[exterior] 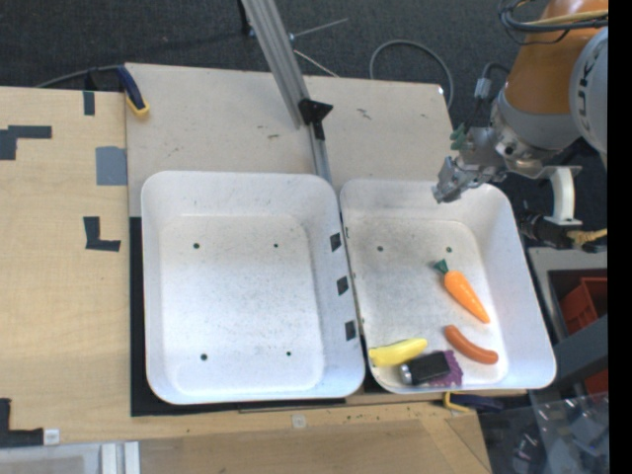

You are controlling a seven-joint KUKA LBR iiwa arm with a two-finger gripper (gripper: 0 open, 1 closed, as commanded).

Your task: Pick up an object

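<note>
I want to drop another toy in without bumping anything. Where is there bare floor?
The shallow white left bin is bare throughout. In the white right bin, the half toward the left bin is free; the orange toy carrot, sausage, yellow banana and black-purple block crowd its near-right corner.

Legible text: one partial marking only. On the grey arm casing (602, 72), at the right edge of the camera view, dark capital letters, cropped by the frame edge; reads roughly "UK", the rest cut off. No readable labels, numbers or signs on the two white bins (158, 265), their contents, or the bench (59, 166).
</note>
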